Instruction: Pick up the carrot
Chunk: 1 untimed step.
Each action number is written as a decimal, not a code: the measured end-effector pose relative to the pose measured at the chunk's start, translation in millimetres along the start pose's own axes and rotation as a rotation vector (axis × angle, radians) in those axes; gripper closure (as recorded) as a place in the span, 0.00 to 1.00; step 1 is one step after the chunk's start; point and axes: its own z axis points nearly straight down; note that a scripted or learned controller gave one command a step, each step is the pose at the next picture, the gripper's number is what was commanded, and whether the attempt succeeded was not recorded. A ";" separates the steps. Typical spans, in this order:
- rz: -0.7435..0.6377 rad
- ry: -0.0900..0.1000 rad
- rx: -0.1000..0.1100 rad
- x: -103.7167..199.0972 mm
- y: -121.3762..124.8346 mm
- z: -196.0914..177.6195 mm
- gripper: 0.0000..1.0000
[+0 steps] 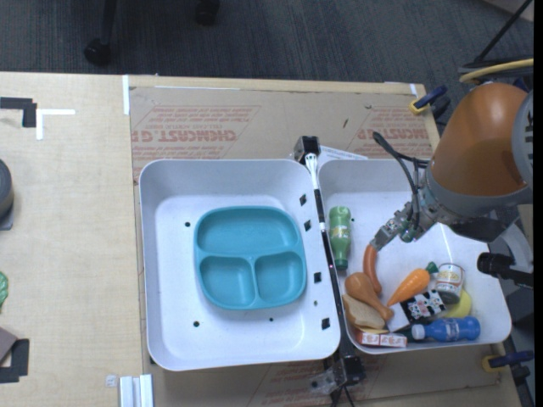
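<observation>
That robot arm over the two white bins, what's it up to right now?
The arm reaches in from the right over the right bin, with its gripper hovering above a pile of toy food. The carrot it is meant to pick up lies in that bin, just below and to the right of the gripper, untouched, next to a green bottle, a blue bottle and other items. The left bin holds a teal divided plate. No grasp has happened yet.

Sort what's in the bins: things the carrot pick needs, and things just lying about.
For the job:
carrot, in the right bin
gripper, hovering above that bin

Lying about:
green bottle
blue bottle
sausage
small can
teal divided plate, in the left bin
</observation>
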 end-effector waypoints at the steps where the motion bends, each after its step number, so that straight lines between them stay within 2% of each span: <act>1: 0.001 0.000 -0.001 -0.3 -0.2 0.0 0.00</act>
